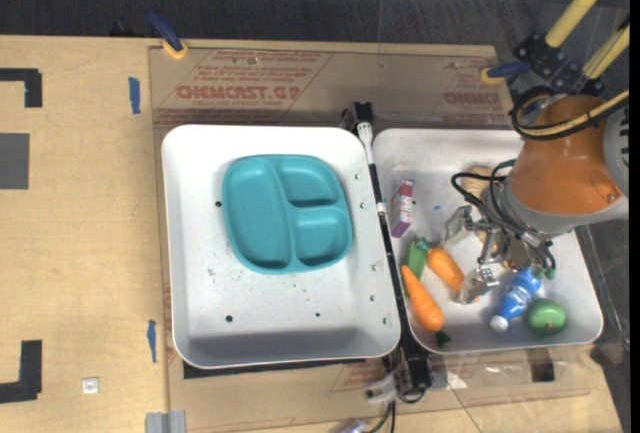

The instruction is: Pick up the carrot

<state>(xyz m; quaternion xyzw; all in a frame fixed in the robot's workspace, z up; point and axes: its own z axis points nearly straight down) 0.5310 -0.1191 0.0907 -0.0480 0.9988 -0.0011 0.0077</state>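
Just left of the gripper [487, 261], carrot [423, 298], lower, apart.

You have a divided tray [288, 213] in the left bin [190, 251]; in the right bin [585, 311], two carrots [422, 298] lie left of the bottle [513, 299] and apple [546, 318].

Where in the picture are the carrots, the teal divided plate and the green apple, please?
carrots [422, 298]: camera view, middle of the longer one by the right bin's left wall.
teal divided plate [288, 212]: camera view, its central divider.
green apple [547, 318]: camera view, its top.
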